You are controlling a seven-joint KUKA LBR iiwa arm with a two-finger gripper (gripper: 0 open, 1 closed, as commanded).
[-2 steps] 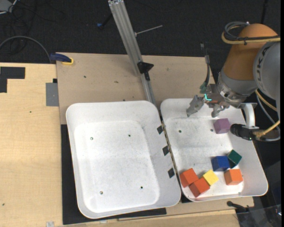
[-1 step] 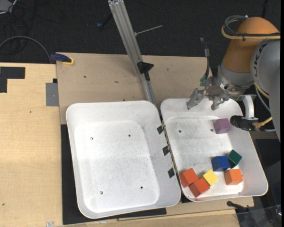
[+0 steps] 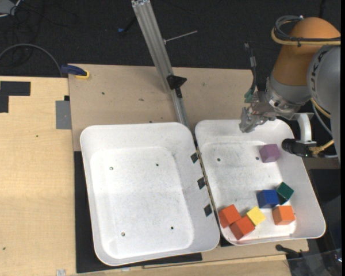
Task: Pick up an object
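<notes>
My gripper [image 3: 250, 123] hangs over the far edge of the right bin [image 3: 236, 160], pointing down, with nothing visible between its fingers. A purple block [image 3: 269, 152] lies a little to the right of it and nearer the camera. Further toward the near end of the same bin sit a blue block [image 3: 268, 198], a dark green block [image 3: 285, 191], an orange block [image 3: 283, 214], a yellow block [image 3: 256, 216] and two red-orange blocks [image 3: 230, 214] [image 3: 242, 227].
The left bin [image 3: 138, 194] stands beside the right one, joined by black clips along the shared edge. A slanted aluminium rail [image 3: 158, 50] rises behind the bins. A wooden bench top extends to the left.
</notes>
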